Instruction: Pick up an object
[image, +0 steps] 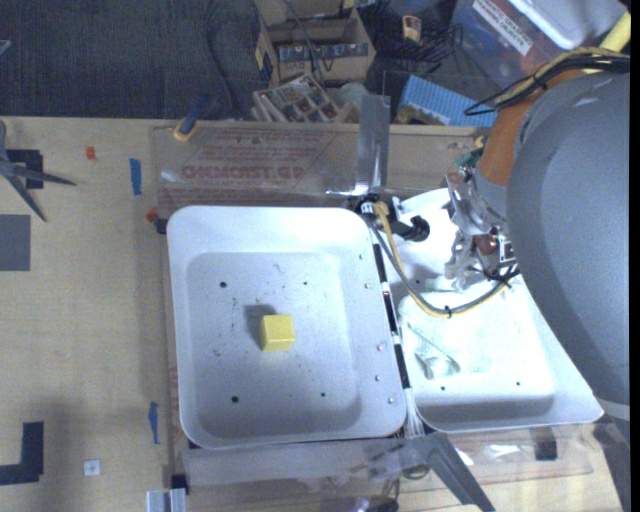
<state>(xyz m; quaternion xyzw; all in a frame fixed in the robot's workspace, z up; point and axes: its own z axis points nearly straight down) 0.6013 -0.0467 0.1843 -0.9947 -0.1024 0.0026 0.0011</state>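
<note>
Wooden table (80, 330), two white bins.
Tool (470, 262) state unclear; yellow block (278, 332) lies well left: centre above it before descending.

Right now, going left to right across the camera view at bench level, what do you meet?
Left bin → yellow block → divider between bins → right bin → hand → grey arm.
</note>
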